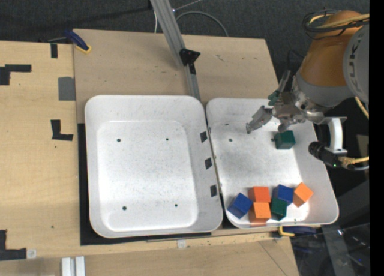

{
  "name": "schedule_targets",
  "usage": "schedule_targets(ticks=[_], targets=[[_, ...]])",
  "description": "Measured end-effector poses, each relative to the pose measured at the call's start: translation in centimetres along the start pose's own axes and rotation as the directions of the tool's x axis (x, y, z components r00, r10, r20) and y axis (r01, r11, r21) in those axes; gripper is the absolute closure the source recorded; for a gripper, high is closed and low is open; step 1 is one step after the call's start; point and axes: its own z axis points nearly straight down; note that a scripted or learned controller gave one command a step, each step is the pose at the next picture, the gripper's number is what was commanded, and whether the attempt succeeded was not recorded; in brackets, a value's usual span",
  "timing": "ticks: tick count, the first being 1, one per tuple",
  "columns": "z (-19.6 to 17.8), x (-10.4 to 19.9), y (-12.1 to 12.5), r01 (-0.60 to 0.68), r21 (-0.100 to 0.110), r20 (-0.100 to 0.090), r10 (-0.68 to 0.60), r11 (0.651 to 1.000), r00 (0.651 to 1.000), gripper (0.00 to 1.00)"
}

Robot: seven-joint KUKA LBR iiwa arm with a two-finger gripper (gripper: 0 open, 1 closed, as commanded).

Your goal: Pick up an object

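My gripper [269,126] hangs over the far part of the right bin [249,164], its fingers spread and open with nothing between them. One finger [257,120] points down and left. A dark green block [284,140] lies on the bin floor just below and to the right of the other finger, near the bin's right side. At the bin's near edge sits a cluster of blocks: a blue one [240,204], two orange ones [261,194] [261,210], a second blue [284,194], a green one [278,209] and an orange one [303,193].
The left bin [90,113] stands beside the right one, divided from it by a ridge with black clips [208,162]. A metal pole [171,23] slants in from the top toward the bins' far edge. The arm's orange band [330,41] looms at the right.
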Motion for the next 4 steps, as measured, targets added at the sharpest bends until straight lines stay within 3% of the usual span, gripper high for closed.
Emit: schedule_targets(ticks=[1, 3, 4], targets=[[0.0, 0.0, 0.0, 0.0, 0.0, 0.0, 0.0, 1.0, 1.0, 0.0], [12.6, -0.4, -0.5, -0.001, 0.007, 0.0, 0.001, 1.0, 1.0, 0.0], [13.0, -0.3, -0.5, -0.001, 0.002, 0.001, 0.001, 1.0, 1.0, 0.0]])
